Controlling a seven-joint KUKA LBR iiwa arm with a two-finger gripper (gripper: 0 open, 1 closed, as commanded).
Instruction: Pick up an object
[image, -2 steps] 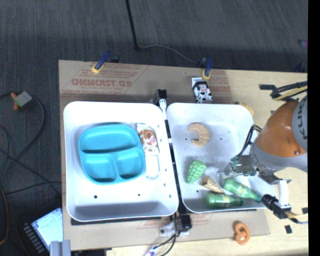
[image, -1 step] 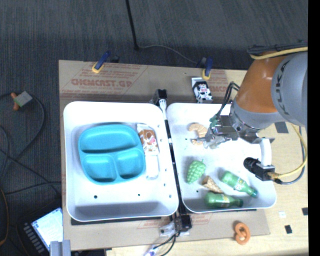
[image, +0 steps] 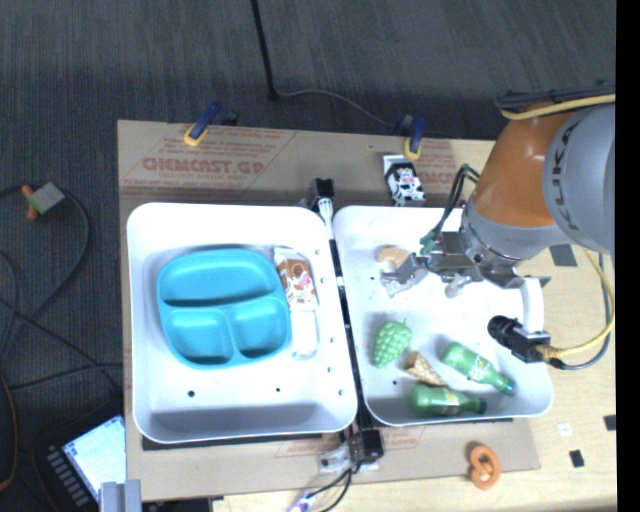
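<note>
My gripper hangs over the upper middle of the right bin, its fingers spread open with nothing between them. A tan roll-like item lies just up and left of the left fingertip. Below the gripper sit a green bunch of grapes, a tan wedge and two green bottles near the bin's front edge.
The left bin holds a blue divided tray and a clear packet with a brown item by its right wall. A small pretzel lies on the bench in front of the right bin. A black camera unit and its cable hang off the wrist.
</note>
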